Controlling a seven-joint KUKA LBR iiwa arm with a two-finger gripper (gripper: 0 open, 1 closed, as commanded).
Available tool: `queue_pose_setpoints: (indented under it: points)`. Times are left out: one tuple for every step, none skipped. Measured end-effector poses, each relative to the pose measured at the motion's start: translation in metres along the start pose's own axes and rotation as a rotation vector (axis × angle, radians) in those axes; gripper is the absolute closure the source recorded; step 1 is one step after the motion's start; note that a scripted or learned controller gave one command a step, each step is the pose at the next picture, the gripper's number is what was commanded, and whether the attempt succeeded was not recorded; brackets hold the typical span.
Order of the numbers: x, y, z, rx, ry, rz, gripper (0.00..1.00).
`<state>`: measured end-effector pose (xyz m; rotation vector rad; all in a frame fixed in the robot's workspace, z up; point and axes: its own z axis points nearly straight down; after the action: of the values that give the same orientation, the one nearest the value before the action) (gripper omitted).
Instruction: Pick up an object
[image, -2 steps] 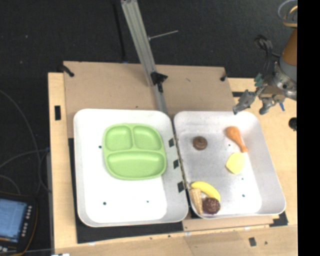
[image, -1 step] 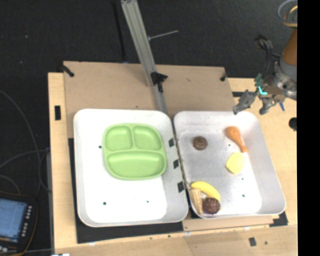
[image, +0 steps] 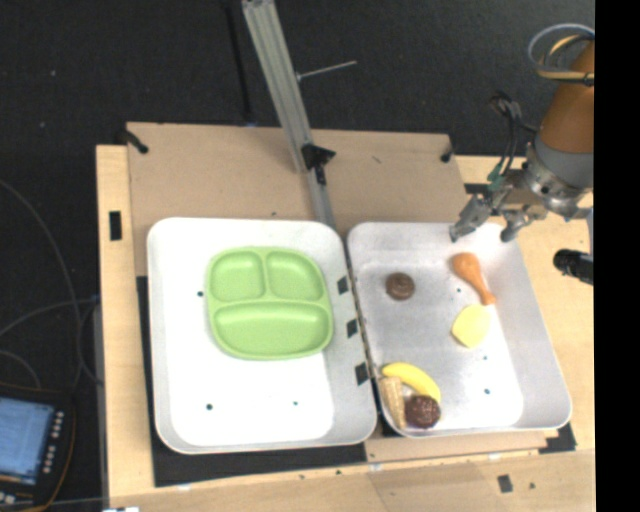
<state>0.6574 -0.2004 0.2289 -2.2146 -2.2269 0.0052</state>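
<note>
The gripper (image: 487, 228) hangs with its claw spread wide and empty over the far edge of the right bin (image: 540, 400), just above the orange carrot-like toy (image: 471, 274), which looks light, hard and slick, best pinched across its fat end

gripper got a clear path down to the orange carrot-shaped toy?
Probably yes: the gripper hovers open just above-left of the orange toy, which lies apart from the yellow piece, nothing covering it.

Arm (image: 566, 120) reaching in from the right, orange band showing above the wrist, gripper (image: 487, 227) pointing down-left, fingers spreading apart, gripping nothing
</note>
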Motion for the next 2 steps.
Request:
queue_pose_setpoints:
  points:
    - [-0.006, -0.004, 0.044, 0.000, 0.000, 0.005, 0.00]
    - [0.001, -0.002, 0.101, 0.001, 0.000, 0.003, 0.00]
